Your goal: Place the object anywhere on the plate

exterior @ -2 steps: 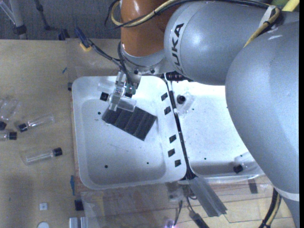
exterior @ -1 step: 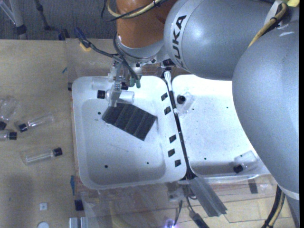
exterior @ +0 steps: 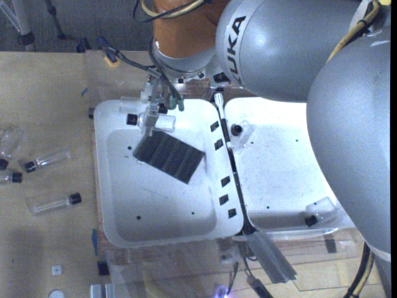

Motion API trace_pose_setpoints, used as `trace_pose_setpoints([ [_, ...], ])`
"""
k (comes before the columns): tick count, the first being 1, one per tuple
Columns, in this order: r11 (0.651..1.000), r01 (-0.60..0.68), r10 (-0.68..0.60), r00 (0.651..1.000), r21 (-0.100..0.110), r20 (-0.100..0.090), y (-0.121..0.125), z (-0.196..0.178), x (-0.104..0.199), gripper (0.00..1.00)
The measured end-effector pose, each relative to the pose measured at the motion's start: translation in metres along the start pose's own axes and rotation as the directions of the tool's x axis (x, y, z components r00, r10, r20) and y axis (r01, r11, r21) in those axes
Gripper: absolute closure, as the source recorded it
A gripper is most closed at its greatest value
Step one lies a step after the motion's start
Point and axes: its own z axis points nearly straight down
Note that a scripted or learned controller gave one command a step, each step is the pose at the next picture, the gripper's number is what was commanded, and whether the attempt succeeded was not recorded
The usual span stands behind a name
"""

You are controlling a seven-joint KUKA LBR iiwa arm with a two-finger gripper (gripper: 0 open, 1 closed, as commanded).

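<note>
Over the left bin (exterior: 111,185), the jaws (exterior: 154,113) blur above a dark ribbed plate (exterior: 169,156); their state is unclear.

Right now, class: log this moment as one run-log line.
gripper: over left bin, at vial | dark plate: nothing on it | placement: not done

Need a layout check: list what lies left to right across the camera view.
Clear vials on the bench → left bin → dark ridged plate → divider between bins → right bin → vial in its near corner.
</note>
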Motion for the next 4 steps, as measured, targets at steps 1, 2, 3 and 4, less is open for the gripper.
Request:
trace_pose_setpoints([
  [1,1.000,-0.002,0.002,1.000,-0.005,0.006,0.001,-0.011,-0.001,1.00],
  [2,0.870,-0.493,0.493,0.870,0.010,-0.002,-0.009,-0.100,0.002,1.00],
  [3,0.871,-0.491,0.491,0.871,0.006,0.004,-0.008,-0.110,0.002,1.00],
  [4,0.872,-0.489,0.489,0.872,0.002,0.009,-0.006,-0.121,0.001,1.00],
])
